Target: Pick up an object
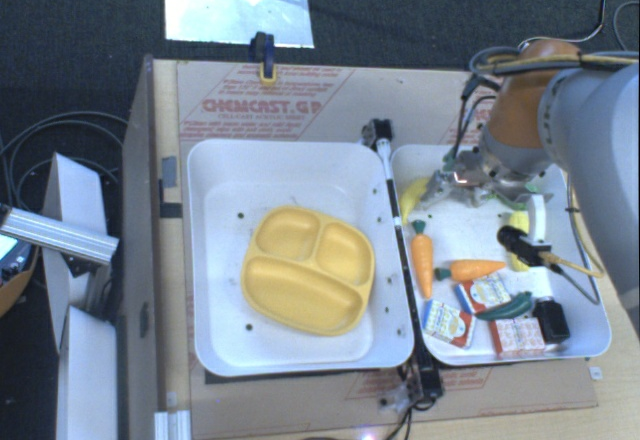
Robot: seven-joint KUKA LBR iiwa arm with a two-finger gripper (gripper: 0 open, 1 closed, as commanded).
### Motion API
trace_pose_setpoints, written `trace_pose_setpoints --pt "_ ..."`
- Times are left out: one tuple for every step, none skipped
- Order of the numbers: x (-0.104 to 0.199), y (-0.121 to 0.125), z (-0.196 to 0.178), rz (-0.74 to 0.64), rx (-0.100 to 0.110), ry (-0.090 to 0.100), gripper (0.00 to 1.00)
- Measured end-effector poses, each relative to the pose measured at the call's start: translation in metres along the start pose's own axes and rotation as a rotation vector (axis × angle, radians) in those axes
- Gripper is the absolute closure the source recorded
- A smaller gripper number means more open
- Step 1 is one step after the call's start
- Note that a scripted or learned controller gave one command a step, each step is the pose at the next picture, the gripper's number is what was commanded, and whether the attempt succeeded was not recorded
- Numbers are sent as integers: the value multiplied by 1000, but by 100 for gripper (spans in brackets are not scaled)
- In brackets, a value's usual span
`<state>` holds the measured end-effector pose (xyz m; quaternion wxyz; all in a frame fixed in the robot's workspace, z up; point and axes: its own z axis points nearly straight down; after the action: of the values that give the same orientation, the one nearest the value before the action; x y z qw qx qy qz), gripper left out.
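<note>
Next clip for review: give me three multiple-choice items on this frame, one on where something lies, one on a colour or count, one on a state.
1. Where does the yellow divided plate lie?
A. in the left bin
B. in the right bin
C. on the cardboard behind the bins

2. How many carrots are in the right bin?
A. none
B. two
C. five

3. How does the yellow plate sit?
A. upside down
B. standing on its edge
C. flat, compartments facing up

Answers:
1 A, the plate rests in the middle of the left bin.
2 B, one carrot lies along the divider and another carrot lies crosswise beside it.
3 C, all three hollows show from above.
</note>
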<state>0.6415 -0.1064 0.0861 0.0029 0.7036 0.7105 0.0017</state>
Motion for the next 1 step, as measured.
trace_pose_setpoints --pt "1 17 -21 3 17 1 0"
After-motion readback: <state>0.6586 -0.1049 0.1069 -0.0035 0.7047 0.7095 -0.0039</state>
